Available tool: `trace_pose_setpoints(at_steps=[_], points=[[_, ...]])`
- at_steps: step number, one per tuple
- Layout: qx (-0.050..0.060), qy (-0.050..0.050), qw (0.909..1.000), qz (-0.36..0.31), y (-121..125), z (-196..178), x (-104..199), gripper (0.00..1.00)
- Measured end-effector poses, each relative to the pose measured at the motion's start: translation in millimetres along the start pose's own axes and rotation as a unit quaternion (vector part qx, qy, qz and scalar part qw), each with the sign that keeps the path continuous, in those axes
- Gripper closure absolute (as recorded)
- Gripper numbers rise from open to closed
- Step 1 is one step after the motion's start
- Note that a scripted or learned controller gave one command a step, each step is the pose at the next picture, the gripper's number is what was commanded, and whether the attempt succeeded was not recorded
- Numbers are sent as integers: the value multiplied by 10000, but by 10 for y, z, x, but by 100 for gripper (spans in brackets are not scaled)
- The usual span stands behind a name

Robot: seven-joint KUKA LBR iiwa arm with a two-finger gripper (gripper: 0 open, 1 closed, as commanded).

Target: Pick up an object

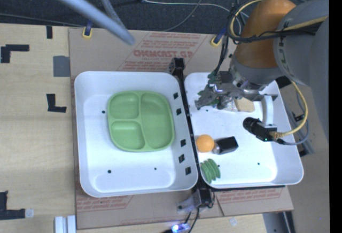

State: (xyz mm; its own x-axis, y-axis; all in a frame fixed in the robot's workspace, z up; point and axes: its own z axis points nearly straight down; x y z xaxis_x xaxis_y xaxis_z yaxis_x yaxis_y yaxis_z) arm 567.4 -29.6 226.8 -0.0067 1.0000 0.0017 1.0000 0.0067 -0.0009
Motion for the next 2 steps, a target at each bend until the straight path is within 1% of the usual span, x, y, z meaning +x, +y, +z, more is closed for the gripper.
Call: trace_pose_setpoints(at_steps=[1, 2], points=[[11, -5, 10000, 1, 38, 111, 560, 100], [6, -4, 10000, 2, 62, 112, 1058, 100]])
